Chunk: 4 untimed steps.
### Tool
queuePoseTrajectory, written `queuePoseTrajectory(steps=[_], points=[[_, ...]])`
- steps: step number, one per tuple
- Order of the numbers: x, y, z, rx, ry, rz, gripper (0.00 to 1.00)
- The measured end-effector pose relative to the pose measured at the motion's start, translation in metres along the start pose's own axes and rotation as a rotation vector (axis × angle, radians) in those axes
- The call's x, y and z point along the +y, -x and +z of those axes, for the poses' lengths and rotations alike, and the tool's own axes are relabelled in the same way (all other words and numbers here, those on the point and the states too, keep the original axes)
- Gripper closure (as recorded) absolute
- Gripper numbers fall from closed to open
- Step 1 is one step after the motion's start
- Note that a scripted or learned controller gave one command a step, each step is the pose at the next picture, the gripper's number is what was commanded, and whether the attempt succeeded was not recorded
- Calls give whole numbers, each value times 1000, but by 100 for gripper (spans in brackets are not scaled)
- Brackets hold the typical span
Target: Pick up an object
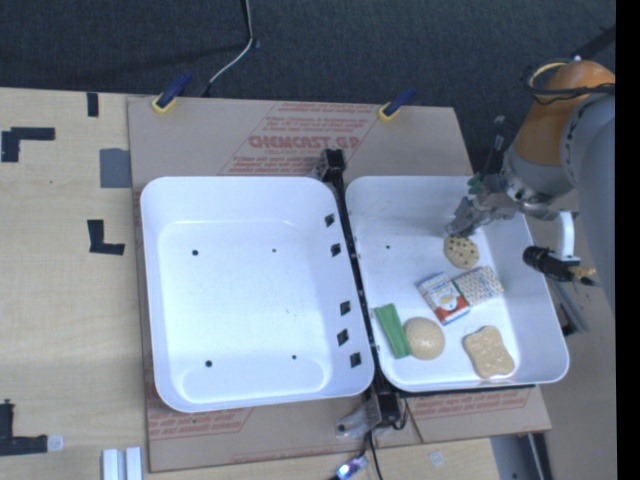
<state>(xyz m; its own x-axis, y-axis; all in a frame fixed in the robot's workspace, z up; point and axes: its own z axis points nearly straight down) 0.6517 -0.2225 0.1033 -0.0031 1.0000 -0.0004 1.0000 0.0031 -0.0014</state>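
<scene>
Cookie (461,251), round and speckled tan, sitting in the right bin (400,213) toward its upper right part, flat on the floor. Gripper (466,220) right above it, tips down by the cookie's top edge, maybe touching, hard to say. Can't tell how far apart the fingers are, too small and dark against the arm. Nothing visibly lifted.

Just below the cookie: small white packet with red and blue print (444,297), and a grey checkered pad (479,285) beside it on the right, the two touching or nearly so. Further down, pale round ball (424,338) with a green stick (391,330) lying just left of it, near the bin's left wall. Tan bread-shaped piece (489,352) in the lower right corner, a bit apart from the ball.

Left bin (160,268) butted up against the right one, black clips along the shared edge. Both on a cardboard sheet (290,138), held at the top by a yellow clamp (171,92) and a blue one (398,101). Grey arm (590,158) with orange band reaching in from the right.
</scene>
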Motion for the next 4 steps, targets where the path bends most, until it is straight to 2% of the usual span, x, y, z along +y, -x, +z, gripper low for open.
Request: queuePoseTrajectory(steps=[4], points=[[0, -1, -42, -7, -1, -4, 100]])
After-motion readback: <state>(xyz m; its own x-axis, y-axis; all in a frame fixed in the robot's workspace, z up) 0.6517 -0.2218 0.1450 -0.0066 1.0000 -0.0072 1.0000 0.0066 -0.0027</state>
